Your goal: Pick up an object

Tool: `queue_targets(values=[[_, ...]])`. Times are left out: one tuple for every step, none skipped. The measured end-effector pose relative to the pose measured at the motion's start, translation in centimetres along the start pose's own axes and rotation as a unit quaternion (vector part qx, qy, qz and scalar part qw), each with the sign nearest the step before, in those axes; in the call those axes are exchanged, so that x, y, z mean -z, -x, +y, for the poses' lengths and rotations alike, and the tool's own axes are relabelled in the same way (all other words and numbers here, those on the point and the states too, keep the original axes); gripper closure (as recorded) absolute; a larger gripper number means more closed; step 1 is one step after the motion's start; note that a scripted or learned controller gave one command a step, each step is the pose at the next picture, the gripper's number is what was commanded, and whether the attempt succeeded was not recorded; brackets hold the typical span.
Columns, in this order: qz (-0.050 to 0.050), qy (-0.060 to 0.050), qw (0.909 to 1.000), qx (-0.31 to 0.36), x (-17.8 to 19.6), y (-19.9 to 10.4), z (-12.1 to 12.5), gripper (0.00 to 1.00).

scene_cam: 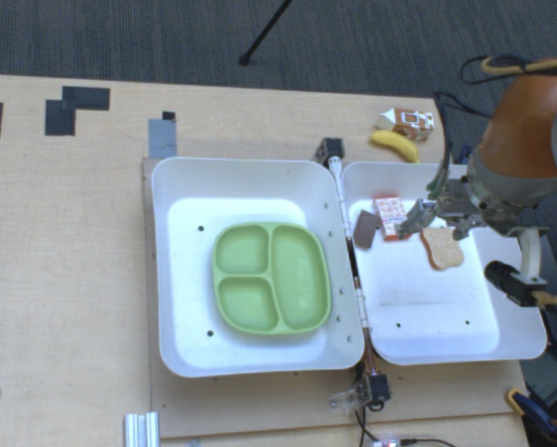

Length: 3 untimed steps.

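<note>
Camera view: we see a pale wooden bench point(64, 250), grey carpet behind; two white bins point(251, 180), one green divided plate point(270, 278) inside the left. The gripper point(426, 214) we cannot tell.

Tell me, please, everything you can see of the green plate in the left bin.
The green plate is a pale green, plastic-looking tray with rounded corners and three compartments: two smaller ones on its left half, one long one on its right. It lies flat, right side up, slightly turned, on the floor of the left bin, with nothing in it and apart from the walls.
</note>
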State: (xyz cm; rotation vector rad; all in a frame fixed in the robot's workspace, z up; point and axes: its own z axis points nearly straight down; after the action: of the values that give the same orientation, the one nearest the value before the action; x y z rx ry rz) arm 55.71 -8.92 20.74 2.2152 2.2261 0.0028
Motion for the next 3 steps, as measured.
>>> queue_targets(values=[[0.0,0.002,1.0,-0.002,-12.1,-0.2,-3.5,0.0],[-0.001,0.005,1.0,-0.001,-10.9,-0.2,-3.2,1.0],[-0.001,0.005,1.0,-0.001,-10.9,-0.2,-3.2,0.0]])
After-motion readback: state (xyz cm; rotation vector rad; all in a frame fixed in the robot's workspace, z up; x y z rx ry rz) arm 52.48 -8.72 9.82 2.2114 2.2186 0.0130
